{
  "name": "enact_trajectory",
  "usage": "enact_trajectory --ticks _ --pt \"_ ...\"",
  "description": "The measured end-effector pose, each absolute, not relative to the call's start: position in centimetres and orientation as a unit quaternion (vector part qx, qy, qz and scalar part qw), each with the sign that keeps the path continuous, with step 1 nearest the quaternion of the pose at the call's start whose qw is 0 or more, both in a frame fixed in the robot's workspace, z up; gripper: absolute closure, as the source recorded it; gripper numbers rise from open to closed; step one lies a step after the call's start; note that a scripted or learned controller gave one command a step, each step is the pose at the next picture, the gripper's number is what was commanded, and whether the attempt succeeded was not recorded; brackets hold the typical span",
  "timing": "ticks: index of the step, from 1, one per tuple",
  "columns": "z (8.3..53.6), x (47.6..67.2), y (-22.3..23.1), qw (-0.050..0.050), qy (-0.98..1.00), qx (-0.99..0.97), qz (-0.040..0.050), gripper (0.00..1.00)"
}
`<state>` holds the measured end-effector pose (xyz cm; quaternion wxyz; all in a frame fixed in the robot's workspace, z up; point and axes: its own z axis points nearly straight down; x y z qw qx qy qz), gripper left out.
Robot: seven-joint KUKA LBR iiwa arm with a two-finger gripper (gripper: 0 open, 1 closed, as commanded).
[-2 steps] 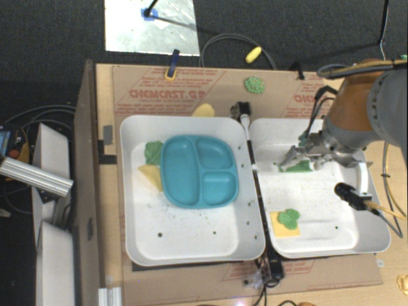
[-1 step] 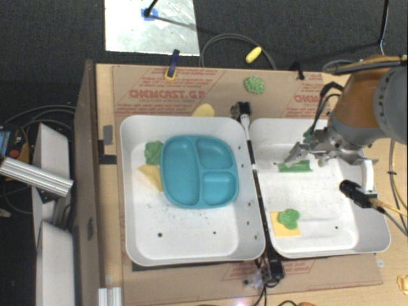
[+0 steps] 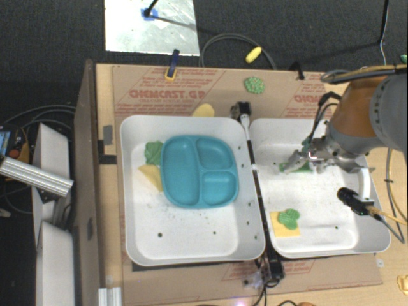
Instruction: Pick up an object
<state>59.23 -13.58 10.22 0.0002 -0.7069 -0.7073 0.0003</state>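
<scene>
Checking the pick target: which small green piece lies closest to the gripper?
The green piece in the right bin, right at the gripper; the others sit on a yellow square, beside the blue plate, or outside the bins.

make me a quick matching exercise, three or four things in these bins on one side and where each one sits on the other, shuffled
Things:
1. blue divided plate
2. green piece on a yellow square
3. gripper
4. yellow wedge

Places:
A. near front edge of the right bin
B. middle of the left bin
C. left bin, tucked against the plate's left side
D. low over the upper part of the right bin

Pairs: 1-B, 2-A, 3-D, 4-C
</scene>
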Motion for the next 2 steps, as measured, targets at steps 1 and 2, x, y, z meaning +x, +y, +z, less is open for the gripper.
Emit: enact_trajectory --ticks 1,2 --pt "10.2 61.7 -15.5 -0.002 -0.707 -0.707 -0.0013 0.00" --pt "12.8 59.0 -11.1 0.001 -0.709 -0.705 -0.0002 0.00"
